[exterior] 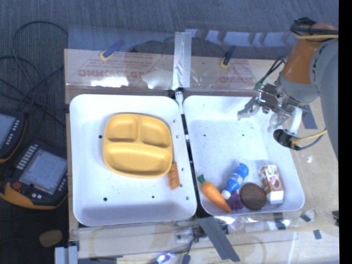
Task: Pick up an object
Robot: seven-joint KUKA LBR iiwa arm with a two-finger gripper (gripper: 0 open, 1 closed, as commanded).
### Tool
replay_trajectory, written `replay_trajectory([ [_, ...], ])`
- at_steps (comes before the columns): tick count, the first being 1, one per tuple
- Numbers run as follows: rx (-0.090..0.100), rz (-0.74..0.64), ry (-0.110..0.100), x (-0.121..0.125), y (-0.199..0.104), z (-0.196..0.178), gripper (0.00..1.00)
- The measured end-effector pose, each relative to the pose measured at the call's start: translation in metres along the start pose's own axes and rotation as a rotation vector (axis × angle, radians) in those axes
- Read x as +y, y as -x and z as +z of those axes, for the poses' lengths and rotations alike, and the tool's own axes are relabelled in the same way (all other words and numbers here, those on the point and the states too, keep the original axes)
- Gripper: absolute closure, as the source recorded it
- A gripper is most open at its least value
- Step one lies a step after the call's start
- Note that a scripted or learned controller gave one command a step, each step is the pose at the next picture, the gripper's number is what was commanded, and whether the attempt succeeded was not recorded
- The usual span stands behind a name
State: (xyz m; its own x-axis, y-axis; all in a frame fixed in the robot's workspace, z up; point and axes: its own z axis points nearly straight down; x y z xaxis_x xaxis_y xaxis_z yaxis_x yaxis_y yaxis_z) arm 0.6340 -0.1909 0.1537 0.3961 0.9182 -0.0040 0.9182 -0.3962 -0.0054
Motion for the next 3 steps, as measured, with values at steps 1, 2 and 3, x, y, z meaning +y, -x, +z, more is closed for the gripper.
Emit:
replay_trajectory([
  [1, 0.002, 0.12, -0.002, -0.077, 0.006, 0.049, 0.0],
  [2, 0.002, -0.011, 0.019, -0.122, -0.009, 0.064, 0.0],
  [3, 0.003, -0.011, 0.014, -0.123, -0.009, 0.056, 1.0],
])
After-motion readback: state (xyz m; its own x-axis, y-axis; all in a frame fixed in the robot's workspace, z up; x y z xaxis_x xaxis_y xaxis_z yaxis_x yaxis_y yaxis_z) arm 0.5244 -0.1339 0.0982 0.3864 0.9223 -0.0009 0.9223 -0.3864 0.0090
